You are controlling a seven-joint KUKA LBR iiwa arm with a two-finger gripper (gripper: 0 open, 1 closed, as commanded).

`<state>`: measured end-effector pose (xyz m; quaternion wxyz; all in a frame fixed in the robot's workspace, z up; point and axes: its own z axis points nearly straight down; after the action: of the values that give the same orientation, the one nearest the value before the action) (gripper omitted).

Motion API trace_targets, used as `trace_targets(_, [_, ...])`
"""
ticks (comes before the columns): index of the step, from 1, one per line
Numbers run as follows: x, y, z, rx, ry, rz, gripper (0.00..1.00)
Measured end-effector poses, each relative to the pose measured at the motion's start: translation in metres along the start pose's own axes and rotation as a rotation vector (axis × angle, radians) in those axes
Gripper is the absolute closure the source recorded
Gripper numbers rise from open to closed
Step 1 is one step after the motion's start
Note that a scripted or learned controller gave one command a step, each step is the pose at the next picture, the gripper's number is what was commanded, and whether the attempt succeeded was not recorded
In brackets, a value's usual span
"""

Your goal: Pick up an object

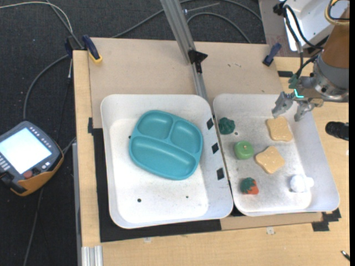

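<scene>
Nearest us lies a strawberry toy; our end effector hangs released above a tan bread piece, poised to grasp.

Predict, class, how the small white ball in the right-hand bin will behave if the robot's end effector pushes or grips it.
The white ball looks round, so a push would probably send it rolling until the right bin wall stops it. Being small, it is likely light. Its curved sides may slip from a two-finger pinch unless the end effector closes squarely across its middle.
</scene>
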<state>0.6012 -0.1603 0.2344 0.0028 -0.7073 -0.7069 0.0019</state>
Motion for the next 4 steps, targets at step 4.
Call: trace_targets(4, [0.006, -0.004, 0.150, -0.004, 0.000, 0.000, 0.00])
